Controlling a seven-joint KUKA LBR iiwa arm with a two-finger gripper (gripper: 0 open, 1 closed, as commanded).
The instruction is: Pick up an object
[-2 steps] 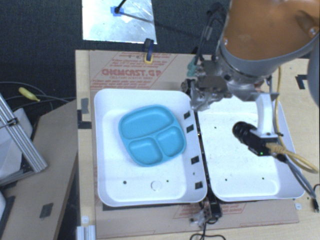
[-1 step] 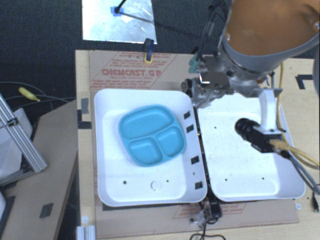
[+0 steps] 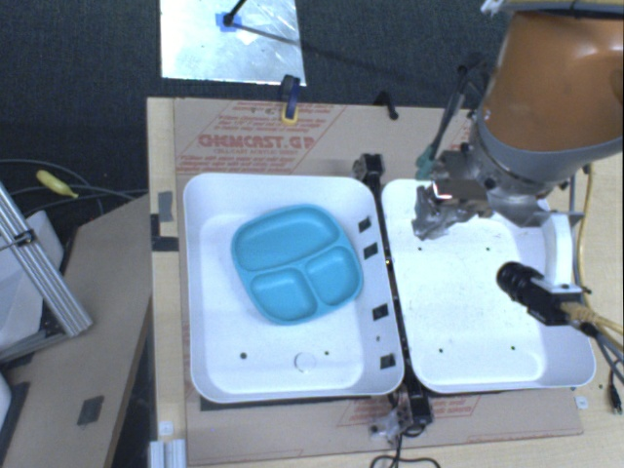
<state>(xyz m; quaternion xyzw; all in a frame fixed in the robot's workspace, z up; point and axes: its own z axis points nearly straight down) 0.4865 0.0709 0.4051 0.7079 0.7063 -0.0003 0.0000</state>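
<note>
In left bin [image 3: 210, 291]: blue tray [image 3: 295, 262]; end effector [image 3: 431, 224] over right bin [image 3: 487, 359].

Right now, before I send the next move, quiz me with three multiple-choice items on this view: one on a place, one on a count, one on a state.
1. Where does the blue tray lie?
A. in the left bin
B. in the right bin
C. on the cardboard

2. How many compartments does the tray have?
A. two
B. three
C. five

3. How does the tray lie?
A. on edge against a wall
B. upside down
C. flat, open side up

Answers: 1 A, it lies inside the left bin's walls; 2 B, one large compartment and two small ones show; 3 C, its hollows face the camera. The hand is over the right bin.
</note>
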